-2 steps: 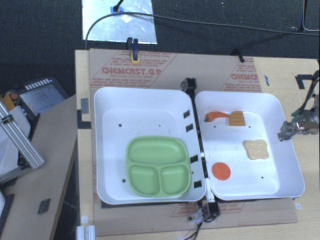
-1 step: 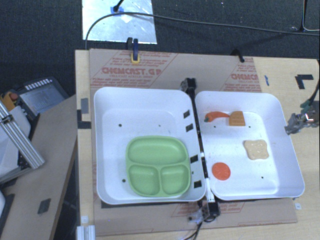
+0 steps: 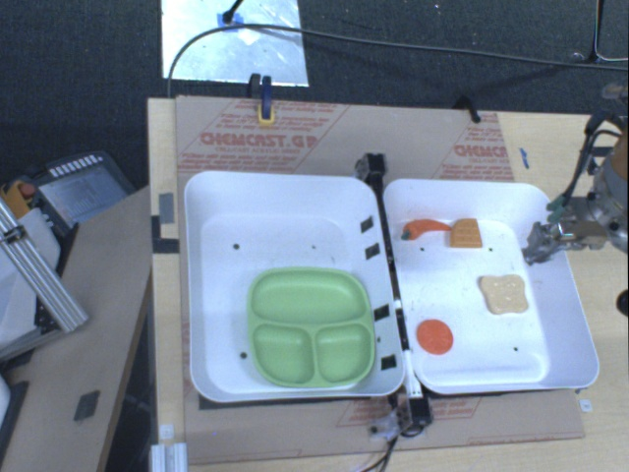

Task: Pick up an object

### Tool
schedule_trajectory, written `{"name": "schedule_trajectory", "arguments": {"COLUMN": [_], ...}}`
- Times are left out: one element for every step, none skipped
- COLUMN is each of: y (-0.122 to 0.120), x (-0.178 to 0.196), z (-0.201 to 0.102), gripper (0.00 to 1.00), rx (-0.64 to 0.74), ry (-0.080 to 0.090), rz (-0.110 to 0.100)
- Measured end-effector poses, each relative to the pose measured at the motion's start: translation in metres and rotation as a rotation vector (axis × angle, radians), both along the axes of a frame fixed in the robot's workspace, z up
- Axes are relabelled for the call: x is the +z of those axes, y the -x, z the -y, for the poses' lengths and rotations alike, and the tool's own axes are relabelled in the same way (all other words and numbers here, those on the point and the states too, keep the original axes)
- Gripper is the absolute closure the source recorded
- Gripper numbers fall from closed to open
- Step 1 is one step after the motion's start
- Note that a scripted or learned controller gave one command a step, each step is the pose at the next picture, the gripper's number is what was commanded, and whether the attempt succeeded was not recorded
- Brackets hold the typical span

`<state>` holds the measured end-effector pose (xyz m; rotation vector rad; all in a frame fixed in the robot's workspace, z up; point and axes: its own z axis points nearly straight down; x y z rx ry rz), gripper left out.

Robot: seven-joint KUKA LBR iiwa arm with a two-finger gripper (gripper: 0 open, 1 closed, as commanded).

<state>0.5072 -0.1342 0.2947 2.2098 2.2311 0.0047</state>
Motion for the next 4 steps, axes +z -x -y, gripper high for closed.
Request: {"name": "schedule_trajectory", "arguments": {"y": [-0.006,-0.004,-0.010,0.002], "x": [-0.019,-0.035,-0.051,-0.058], "z": [-0.050,-0.095,-0.149,-0.202], "gripper": [1.00,1.00,1.00,1.00], "rx": [0.000,-0.001,-0.001,0.000], "ry": [0.000,0.000,0.000,-0.002], "rz": [-0.001,-0.001,-0.003,-0.003]}}
